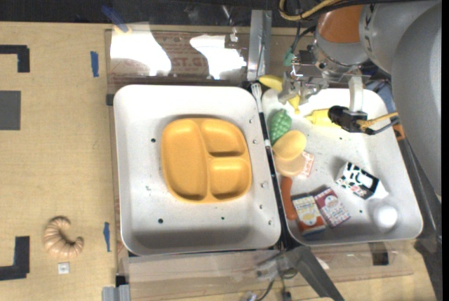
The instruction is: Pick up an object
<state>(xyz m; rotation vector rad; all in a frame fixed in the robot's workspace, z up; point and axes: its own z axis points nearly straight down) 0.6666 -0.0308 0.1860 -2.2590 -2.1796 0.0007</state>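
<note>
One arm [393,19] over right bin [403,173]

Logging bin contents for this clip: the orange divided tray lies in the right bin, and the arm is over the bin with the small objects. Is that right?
Not quite. The camera view shows the orange divided tray in the left bin, not the right one. The rest holds: the arm is over the right bin, where the small objects lie.

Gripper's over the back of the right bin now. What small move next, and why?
Probably lower straight down. The gripper sits at the right bin's back left corner, above the yellow piece and green object, with nothing visibly between its fingers, so a short descent seems needed before closing.
</note>
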